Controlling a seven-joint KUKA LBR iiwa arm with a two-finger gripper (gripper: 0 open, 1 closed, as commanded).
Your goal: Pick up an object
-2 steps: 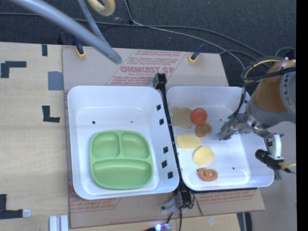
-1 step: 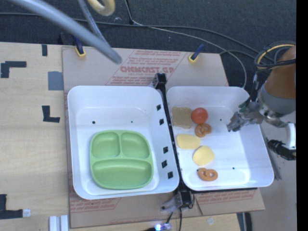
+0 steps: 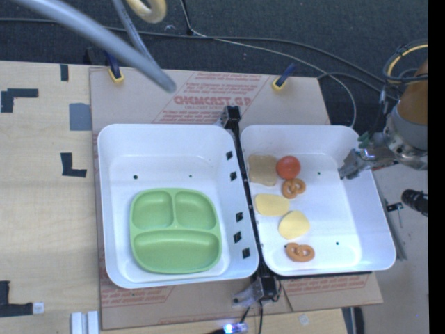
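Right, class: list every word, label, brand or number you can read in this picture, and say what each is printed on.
"CHEMCAST GP": red print on the brown cardboard sheet under the two white bins, upper middle.
Smaller red lines above and below that name: too blurred to read.
Red print on the cardboard's bottom edge below the bins: too small to read.
Nothing readable on the green divided plate or the toy food.

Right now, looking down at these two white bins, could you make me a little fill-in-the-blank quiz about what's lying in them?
1. The green divided plate lies in the ____ bin.
2. The round red ball lies in the same bin as ____ pretzels, one right beside it and one near the front.
3. The plate has ____ compartments.
4. The gripper is at the ____ edge of the right bin.

Missing words: left; two; three; right
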